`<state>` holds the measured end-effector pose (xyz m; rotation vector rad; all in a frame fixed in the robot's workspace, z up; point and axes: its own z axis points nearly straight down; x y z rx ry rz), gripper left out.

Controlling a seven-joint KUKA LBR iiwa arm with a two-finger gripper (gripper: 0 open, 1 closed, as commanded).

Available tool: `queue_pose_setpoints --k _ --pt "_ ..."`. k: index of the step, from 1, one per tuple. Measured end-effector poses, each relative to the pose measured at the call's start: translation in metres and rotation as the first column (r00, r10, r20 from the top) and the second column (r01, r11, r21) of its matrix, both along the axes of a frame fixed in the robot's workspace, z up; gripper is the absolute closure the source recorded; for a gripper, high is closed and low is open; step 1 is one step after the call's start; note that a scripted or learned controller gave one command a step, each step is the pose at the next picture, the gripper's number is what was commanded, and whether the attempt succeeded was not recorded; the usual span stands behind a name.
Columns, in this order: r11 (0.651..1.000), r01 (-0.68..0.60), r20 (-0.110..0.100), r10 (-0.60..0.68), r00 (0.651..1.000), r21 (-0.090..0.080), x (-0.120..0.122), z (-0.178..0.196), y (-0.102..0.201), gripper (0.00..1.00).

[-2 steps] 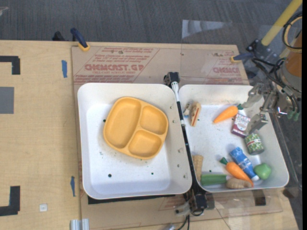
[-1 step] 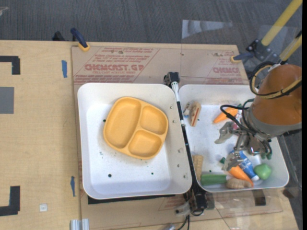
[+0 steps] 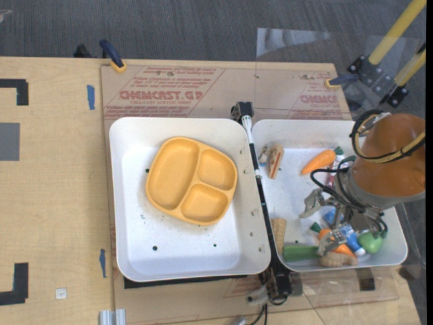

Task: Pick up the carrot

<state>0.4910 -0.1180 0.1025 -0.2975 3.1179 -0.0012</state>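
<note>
while the arm (image 3: 389, 158) hangs over the right bin (image 3: 291, 202), its pincer (image 3: 337, 232) sits low among a heap of toys, and i cannot tell how it is set, since the clutter hides that. the carrot (image 3: 318, 161) lies up and a little left of the pincer, apart from it, leaf end toward the arm. a green tube (image 3: 300, 252) lies just below-left of the pincer, a green ball (image 3: 371, 242) just to its right. far to its left, a yellow plate (image 3: 191, 180) rests in the left bin (image 3: 128, 202).
</note>
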Motion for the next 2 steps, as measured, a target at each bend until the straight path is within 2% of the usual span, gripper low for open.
queue_pose_setpoints --k 1,2 --pt "0.966 0.260 0.006 -0.260 0.966 0.004 0.003 -0.012 -0.030 0.00" --pt "0.961 0.277 0.011 -0.277 0.961 0.002 -0.005 -0.012 0.008 0.00"
